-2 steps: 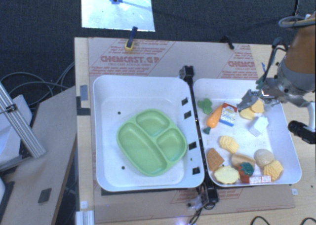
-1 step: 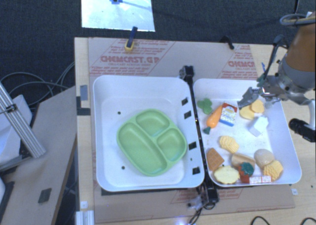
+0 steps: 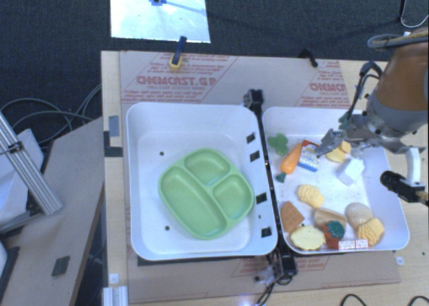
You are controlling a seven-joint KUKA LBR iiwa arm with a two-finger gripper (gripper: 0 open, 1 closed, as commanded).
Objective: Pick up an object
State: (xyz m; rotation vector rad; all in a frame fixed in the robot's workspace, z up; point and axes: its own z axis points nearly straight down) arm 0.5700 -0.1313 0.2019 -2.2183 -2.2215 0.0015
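Note:
The right bin (image 3: 395, 221) holds several toy foods: a green piece (image 3: 277, 142), an orange carrot (image 3: 291, 158), a small red, white and blue carton (image 3: 308, 158), a yellow wedge (image 3: 337, 156), a white block (image 3: 348, 173), a yellow corn piece (image 3: 310, 195), a brown slice (image 3: 291, 216) and a beige egg shape (image 3: 358, 213). My gripper (image 3: 330, 142) hangs over the upper middle of this bin, its tip just right of the carton and above the yellow wedge. The arm's body hides how it stands against them. I see nothing held in it.
The left bin (image 3: 151, 130) carries a green divided plate (image 3: 205, 192). A black divider with clips (image 3: 260, 157) runs between the bins. More toys crowd the right bin's front edge, among them a yellow round piece (image 3: 307, 237) and a ridged yellow one (image 3: 371, 231).

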